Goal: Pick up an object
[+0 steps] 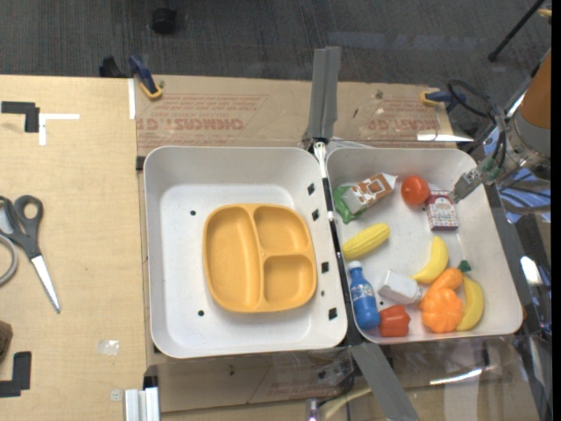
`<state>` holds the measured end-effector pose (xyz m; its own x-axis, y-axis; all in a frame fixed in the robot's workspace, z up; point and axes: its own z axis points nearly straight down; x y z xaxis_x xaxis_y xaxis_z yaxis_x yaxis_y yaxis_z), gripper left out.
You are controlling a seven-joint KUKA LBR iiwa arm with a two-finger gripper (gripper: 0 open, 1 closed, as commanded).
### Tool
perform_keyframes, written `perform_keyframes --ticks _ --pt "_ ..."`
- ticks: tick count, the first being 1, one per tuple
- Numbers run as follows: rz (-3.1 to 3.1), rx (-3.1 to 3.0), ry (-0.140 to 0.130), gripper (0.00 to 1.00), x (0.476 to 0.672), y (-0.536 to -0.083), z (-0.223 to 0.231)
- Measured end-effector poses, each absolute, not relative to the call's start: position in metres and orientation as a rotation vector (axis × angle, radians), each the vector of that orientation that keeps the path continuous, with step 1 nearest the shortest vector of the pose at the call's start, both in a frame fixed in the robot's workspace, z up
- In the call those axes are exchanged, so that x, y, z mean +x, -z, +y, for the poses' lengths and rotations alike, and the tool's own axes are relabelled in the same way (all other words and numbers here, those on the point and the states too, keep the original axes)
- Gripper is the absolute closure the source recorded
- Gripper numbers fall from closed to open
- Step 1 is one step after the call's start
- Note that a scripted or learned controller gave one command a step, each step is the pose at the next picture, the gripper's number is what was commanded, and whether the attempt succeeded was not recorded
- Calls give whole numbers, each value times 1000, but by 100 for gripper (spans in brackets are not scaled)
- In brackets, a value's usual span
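Observation:
The right bin (491,235) holds several toy foods: a green and brown snack packet (366,194), a red tomato (415,190), a small red and white carton (443,213), a corn cob (365,239), a banana (431,260), a blue bottle (363,296), a white box (399,286), a red pepper (394,321), an orange pumpkin (441,310) and a second banana (473,303). My gripper (466,183) hangs over the bin's far right corner, just up and right of the carton, with nothing visibly held. The arm (535,121) comes in from the right edge.
The left bin (166,235) holds a yellow divided plate (260,257). Scissors (31,244) lie on the bench at far left. Blue clamps (145,75) and cardboard (219,117) sit behind the bins. Cables (473,103) run near the arm.

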<state>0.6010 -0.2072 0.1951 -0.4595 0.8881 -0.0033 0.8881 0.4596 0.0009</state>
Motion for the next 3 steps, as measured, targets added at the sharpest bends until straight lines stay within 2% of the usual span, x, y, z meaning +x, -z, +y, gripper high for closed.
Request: perform_keyframes --ticks 1,2,3 --pt "2683 1631 2 0 601 -195 -207" --pt "2600 1762 1 0 553 -104 -216" --pt "2483 1915 -1 0 585 -95 -205"
